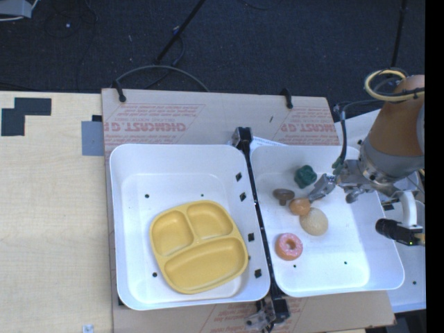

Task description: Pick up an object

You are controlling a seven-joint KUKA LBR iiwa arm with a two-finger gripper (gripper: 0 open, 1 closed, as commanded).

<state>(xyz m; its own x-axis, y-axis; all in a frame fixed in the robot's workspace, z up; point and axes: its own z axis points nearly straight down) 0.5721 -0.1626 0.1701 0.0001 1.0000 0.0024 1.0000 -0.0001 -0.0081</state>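
With nothing yet lifted, the gripper (320,188), fingers spread and holding nothing, hovers in the right bin (374,276) just at two o'clock of the small orange ball (300,206).

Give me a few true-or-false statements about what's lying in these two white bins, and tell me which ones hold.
1. The yellow divided tray lies in the left bin. True.
2. The pink doughnut rests on the yellow tray. False: it lies in the right bin, apart from the tray.
3. The tool is above the right bin, near the orange ball. True.
4. The green object lies in the left bin. False: it is in the right bin.
5. A pale egg-shaped object lies beside the orange ball. True.
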